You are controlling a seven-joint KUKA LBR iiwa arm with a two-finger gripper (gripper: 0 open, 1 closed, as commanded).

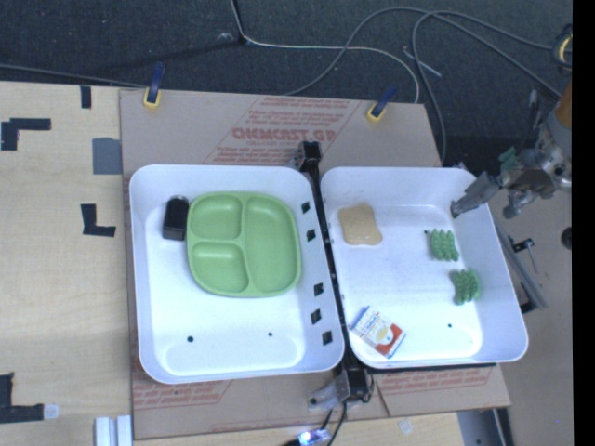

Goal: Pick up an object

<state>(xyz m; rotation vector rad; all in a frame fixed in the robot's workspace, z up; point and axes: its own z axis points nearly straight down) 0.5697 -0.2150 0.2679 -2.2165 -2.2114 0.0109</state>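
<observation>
The right bin (493, 342) holds a tan bread-like piece (359, 224), two small green bumpy pieces (442, 243) (464, 285) and a red, white and blue packet (377, 332). In the left bin (153, 342) lie a green divided plate (244, 243) and a small black block (175, 217) at the plate's left edge. My gripper (485, 208) hangs over the right bin's upper right rim, open, with nothing between its fingers. It is above and to the right of the nearer green piece.
Both bins rest on a cardboard sheet (279, 128) held by yellow clamps (152, 94). A black divider (321, 249) runs between the bins. Cables (390, 35) trail across the dark floor behind.
</observation>
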